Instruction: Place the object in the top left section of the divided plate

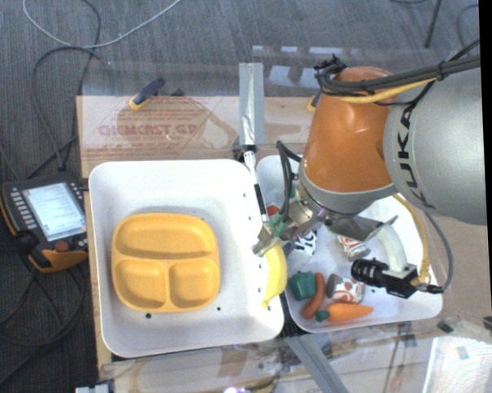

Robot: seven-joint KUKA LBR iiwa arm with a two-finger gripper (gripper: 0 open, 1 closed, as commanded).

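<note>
Meanwhile, gripper (272,236) above the bins' shared edge.
Whether it grips anything, I cannot tell; banana (274,273) just below, divided plate (165,261) left.

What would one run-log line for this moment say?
arm: over right bin | hand: at the wall between bins, above banana | divided plate: in left bin, no object on it | task: not done
</note>
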